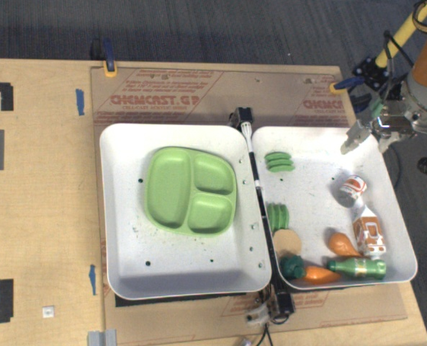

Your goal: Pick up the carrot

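Camera view. Carrot (315, 272) lying flat at near edge of right bin (310, 153), leafy green end toward the divider, orange body partly under green bottle (357, 267). Judged a light, stiff, smooth plastic toy, prone to slip; best pinched across the orange middle. Gripper (366, 137) over far right corner of the same bin, well apart from carrot, fingers spread, grasping nothing.
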Controlling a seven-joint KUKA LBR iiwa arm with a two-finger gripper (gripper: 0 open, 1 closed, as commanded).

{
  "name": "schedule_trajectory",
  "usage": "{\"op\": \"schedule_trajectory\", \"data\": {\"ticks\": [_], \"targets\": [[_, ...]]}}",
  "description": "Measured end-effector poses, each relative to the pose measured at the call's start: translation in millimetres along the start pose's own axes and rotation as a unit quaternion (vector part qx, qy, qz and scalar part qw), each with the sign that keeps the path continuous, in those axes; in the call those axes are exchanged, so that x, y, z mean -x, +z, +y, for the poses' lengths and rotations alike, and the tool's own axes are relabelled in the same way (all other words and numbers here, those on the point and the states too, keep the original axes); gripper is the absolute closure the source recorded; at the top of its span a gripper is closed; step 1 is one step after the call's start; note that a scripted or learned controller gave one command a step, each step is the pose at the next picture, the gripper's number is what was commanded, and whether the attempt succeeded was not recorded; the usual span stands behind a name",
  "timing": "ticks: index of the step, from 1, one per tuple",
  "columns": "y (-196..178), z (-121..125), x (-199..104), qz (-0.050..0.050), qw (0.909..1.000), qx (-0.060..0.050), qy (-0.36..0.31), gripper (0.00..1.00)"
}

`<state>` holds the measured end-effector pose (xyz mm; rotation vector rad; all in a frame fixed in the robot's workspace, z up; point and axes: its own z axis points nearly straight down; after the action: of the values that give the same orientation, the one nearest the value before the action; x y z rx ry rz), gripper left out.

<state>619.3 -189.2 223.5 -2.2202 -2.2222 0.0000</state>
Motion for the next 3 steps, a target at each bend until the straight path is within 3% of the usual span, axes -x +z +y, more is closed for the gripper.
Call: {"op": "schedule_trajectory", "data": {"ticks": [1,2,3], "targets": [[71,47,28,-0.001,1.0000,0.000,0.009,0.00],[128,7,-53,-0.001,0.9935,0.001,-0.114,0.00],[121,-57,-74,0.001,0.9729,0.000,-0.231,0.00]]}}
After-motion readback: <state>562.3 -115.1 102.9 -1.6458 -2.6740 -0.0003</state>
